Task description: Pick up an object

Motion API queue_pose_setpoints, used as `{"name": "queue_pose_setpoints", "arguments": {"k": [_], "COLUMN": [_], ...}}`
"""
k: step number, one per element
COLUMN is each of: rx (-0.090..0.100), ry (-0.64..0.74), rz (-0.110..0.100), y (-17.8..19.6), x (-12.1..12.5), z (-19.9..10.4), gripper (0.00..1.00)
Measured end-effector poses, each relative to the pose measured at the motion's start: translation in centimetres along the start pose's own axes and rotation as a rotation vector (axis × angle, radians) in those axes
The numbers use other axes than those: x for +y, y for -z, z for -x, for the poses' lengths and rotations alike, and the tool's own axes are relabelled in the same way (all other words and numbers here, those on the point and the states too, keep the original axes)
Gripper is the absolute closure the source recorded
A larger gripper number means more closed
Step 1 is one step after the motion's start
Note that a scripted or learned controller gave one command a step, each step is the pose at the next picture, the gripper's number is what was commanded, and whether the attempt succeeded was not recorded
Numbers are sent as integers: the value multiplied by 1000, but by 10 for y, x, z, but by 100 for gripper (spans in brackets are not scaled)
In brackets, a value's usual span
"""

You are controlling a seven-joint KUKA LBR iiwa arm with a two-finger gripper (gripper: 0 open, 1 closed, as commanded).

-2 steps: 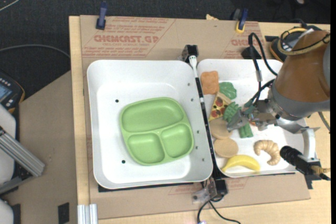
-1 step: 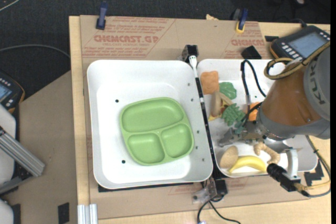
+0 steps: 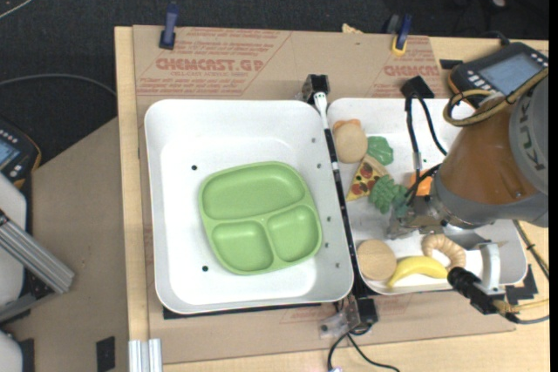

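Camera view: arm (image 3: 488, 165) reaches in from right over right bin (image 3: 384, 111), claw (image 3: 408, 220) low among the toys, just beside green broccoli-like piece (image 3: 384, 195); can't tell its state, arm hides it. Right bin also has pizza slice (image 3: 365, 178), tan bread roll (image 3: 349, 139), green leafy piece (image 3: 379, 150), round tan cookie (image 3: 377, 258), banana (image 3: 417, 269), beige ring (image 3: 443, 249). Left bin (image 3: 166, 187) holds green divided tray (image 3: 259, 216), flat, near middle. Bench (image 3: 218, 61) is cardboard-topped w/ red print.
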State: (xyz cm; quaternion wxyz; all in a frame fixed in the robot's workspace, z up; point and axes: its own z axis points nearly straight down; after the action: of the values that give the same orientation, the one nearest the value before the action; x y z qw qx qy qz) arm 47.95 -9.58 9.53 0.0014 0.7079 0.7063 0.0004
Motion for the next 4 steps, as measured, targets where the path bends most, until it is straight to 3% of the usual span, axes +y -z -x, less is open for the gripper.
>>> {"name": "queue_pose_setpoints", "arguments": {"k": [1,2,3,4], "rx": [3,4,4,4], "ry": [11,8,8,5], "rz": [7,-5,9,16], "y": [95,89,192,345], "x": [11,-1,1,2], "z": [-72,-135,-163,-152], "gripper": [100,100,100,100]}}
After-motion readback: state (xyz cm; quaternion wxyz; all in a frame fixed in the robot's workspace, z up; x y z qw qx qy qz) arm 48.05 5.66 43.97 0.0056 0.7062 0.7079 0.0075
